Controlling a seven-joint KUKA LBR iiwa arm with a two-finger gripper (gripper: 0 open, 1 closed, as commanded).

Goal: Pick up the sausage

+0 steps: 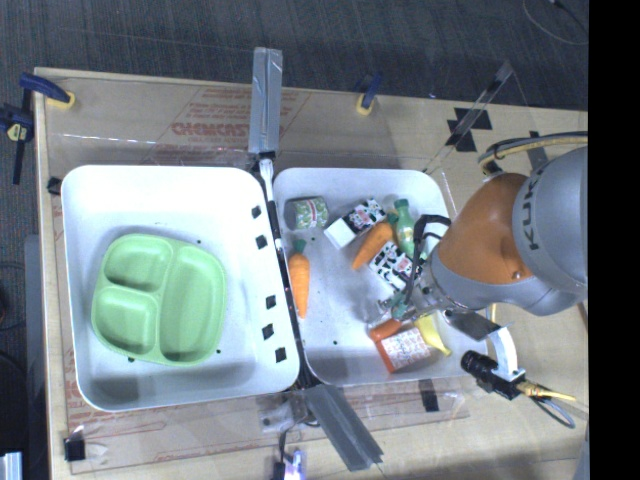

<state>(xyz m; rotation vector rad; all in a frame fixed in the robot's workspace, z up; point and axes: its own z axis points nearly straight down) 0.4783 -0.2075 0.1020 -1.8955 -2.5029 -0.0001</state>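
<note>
A dark carpeted floor is seen around a pale wooden bench (150, 98), printed with faint red lettering and held by blue clamps at its edges; two shallow white bins are set on it side by side, smooth and round-cornered. The left bin (100, 193) is occupied by a matte green plate (160, 296) moulded into three compartments. The right bin (330, 353) is entered from the right by the grey arm (545, 238), its glossy orange band (480, 233) hanging over the clutter. The gripper (408, 293) is lowered among the items; whether its claw is spread or pressed together cannot be told. Two tapered carrots (298, 280), a small can (308, 211) and an orange-labelled packet (402, 347) are scattered there; a reddish-brown piece (386, 323), possibly the sausage, is seen just beside the gripper, above the packet.
</note>
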